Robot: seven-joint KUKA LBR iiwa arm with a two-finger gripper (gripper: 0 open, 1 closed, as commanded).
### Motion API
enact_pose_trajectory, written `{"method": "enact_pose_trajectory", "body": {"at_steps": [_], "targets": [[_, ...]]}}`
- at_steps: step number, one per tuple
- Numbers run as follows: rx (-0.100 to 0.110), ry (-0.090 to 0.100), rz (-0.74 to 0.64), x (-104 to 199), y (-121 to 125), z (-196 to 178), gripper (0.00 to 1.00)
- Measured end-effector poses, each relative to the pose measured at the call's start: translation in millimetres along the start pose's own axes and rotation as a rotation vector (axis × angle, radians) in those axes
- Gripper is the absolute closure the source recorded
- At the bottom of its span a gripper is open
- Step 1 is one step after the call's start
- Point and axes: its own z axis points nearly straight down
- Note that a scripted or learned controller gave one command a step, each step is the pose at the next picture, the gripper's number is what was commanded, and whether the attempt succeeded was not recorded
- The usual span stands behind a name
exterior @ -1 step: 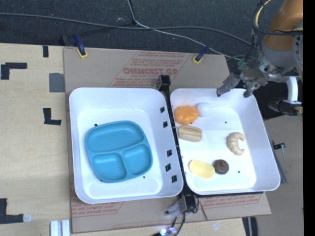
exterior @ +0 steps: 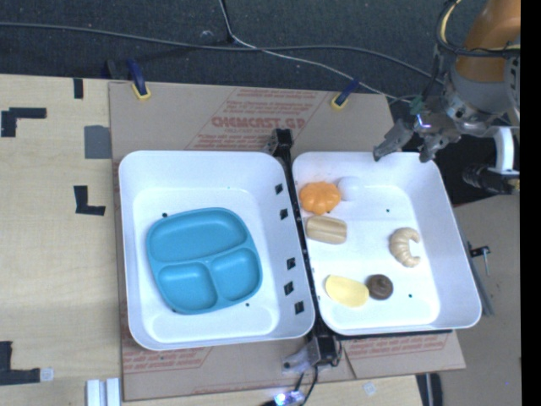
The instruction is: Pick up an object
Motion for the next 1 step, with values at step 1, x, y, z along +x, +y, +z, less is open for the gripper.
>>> {"method": "enact_pose_trajectory", "body": {"at_steps": [1], "targets": [[0.004,0.0,0.0,-3.0,-10.0,56.3,0.0]]}}
